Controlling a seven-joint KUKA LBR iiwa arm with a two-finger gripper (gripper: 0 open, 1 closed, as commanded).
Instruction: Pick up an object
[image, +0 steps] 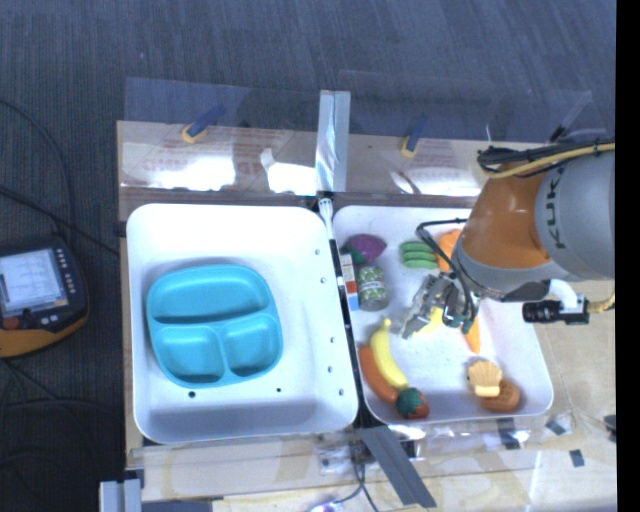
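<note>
Your arm (540, 235) reaches into the right bin (520, 345) from three o'clock. The end effector (432, 308) hangs with fingers spread, holding nothing, so the banana (387, 362) at its seven o'clock seems the nearest pick.

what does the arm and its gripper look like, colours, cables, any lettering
The arm is a rounded grey shell with dark lettering on its side and a broad orange band above the wrist. Black and yellow cables loop over its top. The gripper is a small metallic assembly with bits of yellow and green on it. A white-and-black fitting juts out beside the wrist.
</note>
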